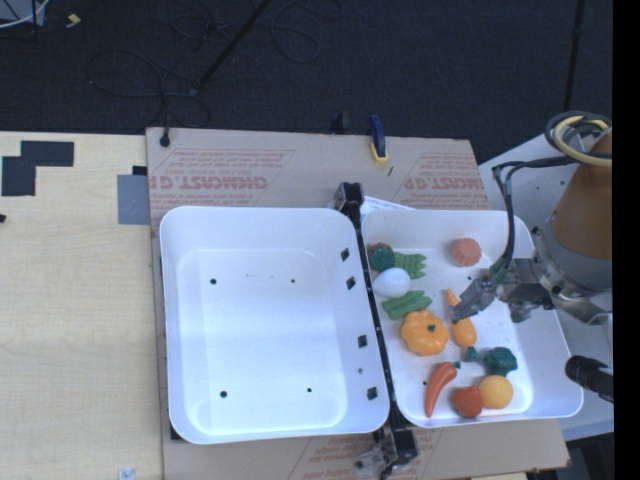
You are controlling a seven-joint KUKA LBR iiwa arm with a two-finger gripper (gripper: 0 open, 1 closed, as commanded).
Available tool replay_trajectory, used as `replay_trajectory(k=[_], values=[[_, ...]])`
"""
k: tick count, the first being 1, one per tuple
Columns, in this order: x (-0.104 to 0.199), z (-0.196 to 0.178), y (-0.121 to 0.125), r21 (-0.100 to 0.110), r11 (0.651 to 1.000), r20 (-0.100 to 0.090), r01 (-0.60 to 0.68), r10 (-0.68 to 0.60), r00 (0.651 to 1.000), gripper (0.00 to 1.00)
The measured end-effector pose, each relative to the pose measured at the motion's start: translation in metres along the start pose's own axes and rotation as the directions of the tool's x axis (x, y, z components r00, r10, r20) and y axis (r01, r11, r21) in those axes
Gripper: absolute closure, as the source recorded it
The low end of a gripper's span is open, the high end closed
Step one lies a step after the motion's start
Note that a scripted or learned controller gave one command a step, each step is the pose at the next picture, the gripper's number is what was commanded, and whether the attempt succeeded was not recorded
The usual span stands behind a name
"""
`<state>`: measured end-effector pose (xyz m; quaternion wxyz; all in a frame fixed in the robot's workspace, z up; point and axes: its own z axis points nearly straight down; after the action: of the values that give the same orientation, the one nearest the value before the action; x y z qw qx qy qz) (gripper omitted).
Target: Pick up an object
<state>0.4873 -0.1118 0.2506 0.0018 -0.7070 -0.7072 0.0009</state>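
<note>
Nearest the camera, in the right bin (pixel 545 400), an orange ball (pixel 496 392) touches a red piece (pixel 466 401), with a chili pepper (pixel 437 386) just beside. Further back, the pumpkin (pixel 425 333) sits near the white ball (pixel 391 282). Gripper (pixel 468 305) hovers low over a small orange piece (pixel 464 331); whether the fingers are apart, I can't tell. Beyond, a pinkish ball (pixel 464 251) lies alone.

We note two smooth, glossy white plastic bins (pixel 262 420), a matt printed brown cardboard sheet (pixel 250 173) beneath, and a pale wood-grain bench (pixel 70 318).
</note>
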Motion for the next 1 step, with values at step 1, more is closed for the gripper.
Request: replay_trajectory(k=[1], values=[[0.0097, 0.1284, 0.0102, 0.009, 1.000, -0.001, 0.000, 0.000, 1.000, 0.00]])
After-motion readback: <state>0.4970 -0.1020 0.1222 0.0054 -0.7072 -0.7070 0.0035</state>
